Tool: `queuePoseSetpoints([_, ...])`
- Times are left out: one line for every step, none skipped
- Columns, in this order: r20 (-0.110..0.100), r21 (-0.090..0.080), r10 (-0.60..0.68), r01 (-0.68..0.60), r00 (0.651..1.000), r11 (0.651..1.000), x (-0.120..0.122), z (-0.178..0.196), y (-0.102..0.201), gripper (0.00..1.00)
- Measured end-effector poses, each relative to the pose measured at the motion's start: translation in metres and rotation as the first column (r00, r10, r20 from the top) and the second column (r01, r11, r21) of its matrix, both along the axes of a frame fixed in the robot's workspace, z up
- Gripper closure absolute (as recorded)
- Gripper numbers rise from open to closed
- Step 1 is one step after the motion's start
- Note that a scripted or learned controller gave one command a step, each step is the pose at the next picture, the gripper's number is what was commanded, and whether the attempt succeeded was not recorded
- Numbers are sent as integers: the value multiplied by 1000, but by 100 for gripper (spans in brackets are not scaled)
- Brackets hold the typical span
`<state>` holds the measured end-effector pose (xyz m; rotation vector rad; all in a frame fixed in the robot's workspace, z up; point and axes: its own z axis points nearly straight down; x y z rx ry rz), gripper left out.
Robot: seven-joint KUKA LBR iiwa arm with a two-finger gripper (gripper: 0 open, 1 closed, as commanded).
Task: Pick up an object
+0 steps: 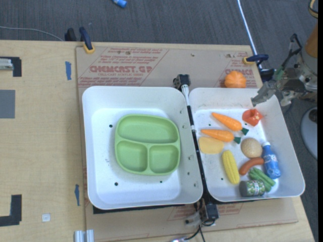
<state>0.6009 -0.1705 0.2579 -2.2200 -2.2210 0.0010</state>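
From my remote seat I can read red "CHEMCAST GP" print on the brown sheet [121, 64] on the worktop. The pincer [266, 94] hangs over the right bin's [295, 160] far edge, can't tell how open it is. The red tomato [252, 116] sits just below it in that bin, apart.

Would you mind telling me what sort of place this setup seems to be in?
Probably a robotics lab: a clamped board holds two white bins, toy food fills one, and cables cross carpeted floor.
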Motion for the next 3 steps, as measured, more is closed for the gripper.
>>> queuePoseSetpoints([3,-1,0,0,1000,1000,14,-163,59,0])
queuePoseSetpoints([6,-2,0,0,1000,1000,15,-153,59,100])
queuePoseSetpoints([2,0,1,-1,1000,1000,-18,-61,101,100])
